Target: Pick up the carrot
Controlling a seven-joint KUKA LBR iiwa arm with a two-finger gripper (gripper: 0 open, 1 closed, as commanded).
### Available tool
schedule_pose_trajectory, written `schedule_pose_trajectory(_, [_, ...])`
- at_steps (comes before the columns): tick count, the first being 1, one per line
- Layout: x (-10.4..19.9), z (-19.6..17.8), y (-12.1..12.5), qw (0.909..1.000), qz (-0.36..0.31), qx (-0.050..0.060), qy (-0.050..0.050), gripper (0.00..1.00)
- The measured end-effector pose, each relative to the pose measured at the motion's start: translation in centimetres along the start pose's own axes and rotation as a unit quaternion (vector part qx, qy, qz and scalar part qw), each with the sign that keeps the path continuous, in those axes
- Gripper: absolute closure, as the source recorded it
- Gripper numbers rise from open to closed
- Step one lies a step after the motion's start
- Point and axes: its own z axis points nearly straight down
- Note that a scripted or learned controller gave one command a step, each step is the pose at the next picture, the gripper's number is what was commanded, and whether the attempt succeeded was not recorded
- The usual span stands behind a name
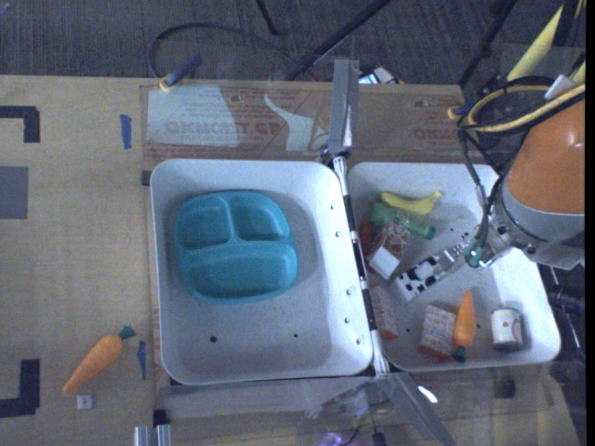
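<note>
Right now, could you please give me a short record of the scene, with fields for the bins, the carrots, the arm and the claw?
left bin: shallow white bin holding a teal divided plastic tray
right bin: shallow white bin with a yellow banana, a small orange carrot, a small white can and assorted packets
outside bins: larger orange toy carrot on the bench, left of the left bin
arm: grey with orange band, reaching over the right bin
claw: low among the items, above and left of the small carrot; finger state unclear
</note>
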Motion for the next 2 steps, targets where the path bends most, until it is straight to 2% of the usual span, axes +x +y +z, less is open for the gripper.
schedule_pose_trajectory(1, [0.0,0.0,0.0,1.0,0.0,0.0,0.0,0.0])
schedule_pose_trajectory(2, [-2.1,7.4,-3.1,0.993,-0.118,0.001,0.002,0.0])
